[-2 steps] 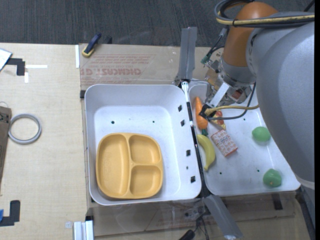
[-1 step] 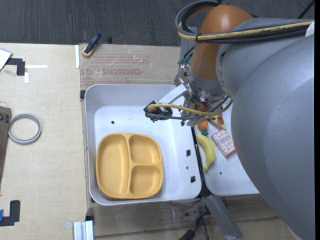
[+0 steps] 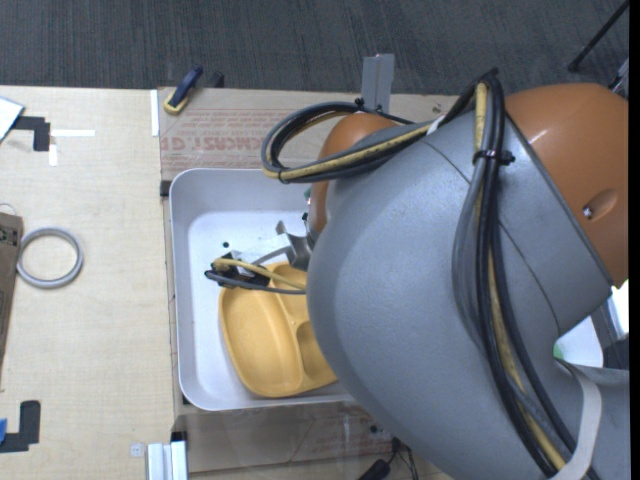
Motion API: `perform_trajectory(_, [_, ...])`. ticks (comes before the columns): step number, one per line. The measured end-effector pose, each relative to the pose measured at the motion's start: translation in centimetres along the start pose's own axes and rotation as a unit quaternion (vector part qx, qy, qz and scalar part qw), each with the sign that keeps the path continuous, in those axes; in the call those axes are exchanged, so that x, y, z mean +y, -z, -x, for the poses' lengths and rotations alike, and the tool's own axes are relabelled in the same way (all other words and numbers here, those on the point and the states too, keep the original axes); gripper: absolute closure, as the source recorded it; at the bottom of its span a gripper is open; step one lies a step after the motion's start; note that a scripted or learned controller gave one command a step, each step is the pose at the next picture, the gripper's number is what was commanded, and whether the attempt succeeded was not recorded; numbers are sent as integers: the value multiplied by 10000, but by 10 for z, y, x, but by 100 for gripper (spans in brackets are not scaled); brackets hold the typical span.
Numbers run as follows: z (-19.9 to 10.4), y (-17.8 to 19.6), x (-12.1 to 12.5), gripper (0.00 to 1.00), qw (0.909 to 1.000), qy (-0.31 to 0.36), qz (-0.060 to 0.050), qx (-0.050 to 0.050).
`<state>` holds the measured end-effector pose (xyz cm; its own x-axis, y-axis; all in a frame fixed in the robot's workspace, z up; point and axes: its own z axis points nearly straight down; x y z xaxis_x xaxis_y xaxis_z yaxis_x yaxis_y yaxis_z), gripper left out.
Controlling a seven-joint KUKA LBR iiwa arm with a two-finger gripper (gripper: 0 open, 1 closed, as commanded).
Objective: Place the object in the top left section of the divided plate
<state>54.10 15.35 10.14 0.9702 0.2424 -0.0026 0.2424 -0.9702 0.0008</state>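
Arm (image 3: 470,288) hid most of the white bin (image 3: 195,298). Gripper's grip couldn't be judged. Dark object (image 3: 240,273) (shape unclear) lay at yellow divided plate's (image 3: 260,343) upper-left edge.

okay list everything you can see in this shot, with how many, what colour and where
Shallow white plastic bin: one, white, centre of the bench.
Divided yellow plastic plate: one, yellow, inside the bin, partly under the arm.
Dark thin object with a yellowish end: one, black, at the plate's upper edge; too small to identify.
Grey tape roll: one, grey, far left on the bench.
Blue-and-yellow clip: one, at the bench's top edge.
Grey arm with orange band: one, reaching in from the right, black cables along it.
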Motion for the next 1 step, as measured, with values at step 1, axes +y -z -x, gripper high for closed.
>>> perform_trajectory(1, [-33,113,57,100,9997,-239,4,2])
